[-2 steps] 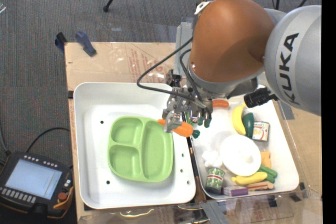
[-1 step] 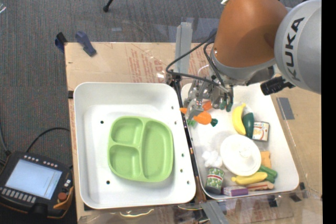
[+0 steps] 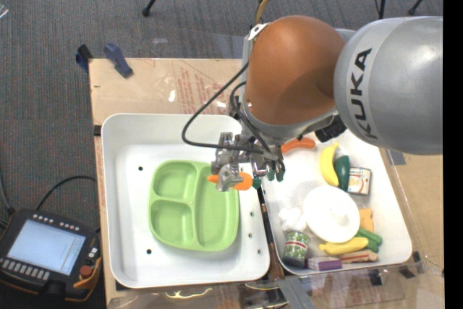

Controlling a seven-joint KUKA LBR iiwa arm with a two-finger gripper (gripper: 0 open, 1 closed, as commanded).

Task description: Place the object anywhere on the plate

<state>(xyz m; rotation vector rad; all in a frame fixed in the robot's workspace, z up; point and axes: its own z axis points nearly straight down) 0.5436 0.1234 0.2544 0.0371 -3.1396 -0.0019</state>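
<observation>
While the gripper (image 3: pixel 233 176) hangs over the right rim of the green plate (image 3: pixel 194 208), I count this as the placing step: an orange object (image 3: pixel 244 181) shows between the metal fingers, which look clamped on it, though glare and cabling blur the pinch and I would not swear to how firm it is. The orange object sits just above the plate's long right compartment, close to the edge nearest the right bin (image 3: pixel 396 205).

To do this well, I judge I should carry it a little further toward the middle of the plate before letting go. A drop this near the rim could tip the piece off onto the floor of the left bin (image 3: pixel 127 155). I would lower until the piece is almost touching the plate, part the fingers slowly, and lift straight up so nothing drags it sideways. The raised dividers between compartments could make it roll, so a flat section seems the safer target.

As for writing, "KUKA" reads plainly in black on the grey arm (image 3: pixel 394 87). A small carton (image 3: pixel 359 180) and a can (image 3: pixel 295 245) in the right bin carry printed labels, but I cannot read them at this size. The handheld control unit (image 3: pixel 45 250) at lower left shows a screen with nothing legible.
</observation>
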